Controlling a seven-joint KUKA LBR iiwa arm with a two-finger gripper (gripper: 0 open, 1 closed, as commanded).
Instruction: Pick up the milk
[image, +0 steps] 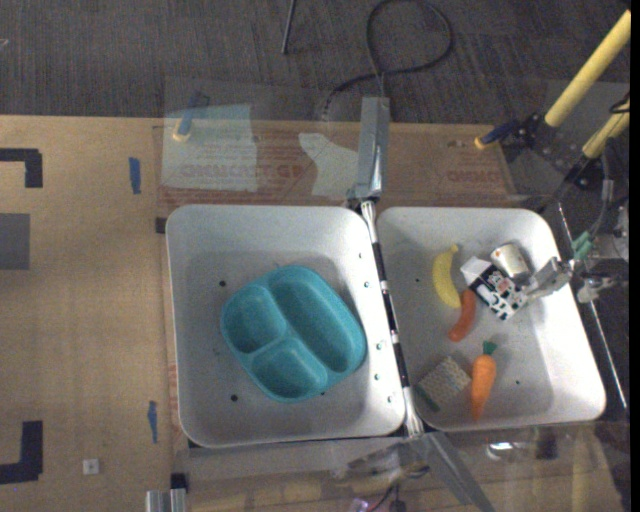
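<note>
- Broadly, two white bins sit side by side on the bench: the left bin (200, 250) holds a teal divided plate (292, 332), and the right bin (560, 390) holds the small food items.
- Reaching in from the right edge, the arm comes in low over the right bin's upper right part, with the gripper (535, 283) pointing left toward the milk.
- Lying tilted in the upper middle of the right bin is the milk (497, 279), a small carton with a black-and-white pattern, touching or just beside the gripper's tip.
- Whether the pincer is released or clenched I cannot tell; the carton hides its end.
- Likely risk: the carton lies askew, so a grip on its corner could slip or push it away.
- Just left of the carton are a banana (445, 277) and a carrot (464, 316); a nudge could jam it against them.
</note>
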